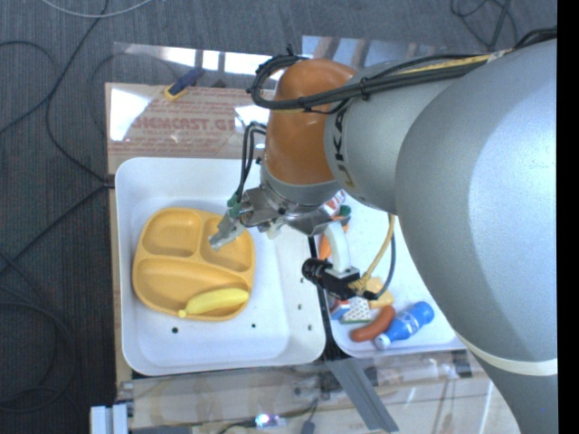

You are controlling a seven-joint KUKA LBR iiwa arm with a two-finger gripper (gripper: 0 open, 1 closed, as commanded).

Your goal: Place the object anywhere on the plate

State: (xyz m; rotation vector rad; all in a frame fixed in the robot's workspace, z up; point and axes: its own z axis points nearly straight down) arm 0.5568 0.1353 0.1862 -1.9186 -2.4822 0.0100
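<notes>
The left white bin holds a yellow divided plate with three compartments; a banana lies in the large lower compartment, close to its front rim, stretched roughly left to right and resting fully on the plate; the gripper hangs above the upper right compartment of the same plate, reaching down from the orange band of the arm, which crosses in from the right and covers much of the scene; the banana sits below and slightly to the left of the gripper in the view, apart from it, with bare plate between the two; the fingertips look drawn close together into a narrow grey point with nothing visible between them, though at this angle a slight gap cannot be ruled out; the right bin is largely hidden by the arm, but near its front edge lie a sausage, a blue bottle and a small checked item beside them, with some orange and white pieces further back just under the wrist; both bins stand on the desk, whose brown surface shows behind the left one.
</notes>
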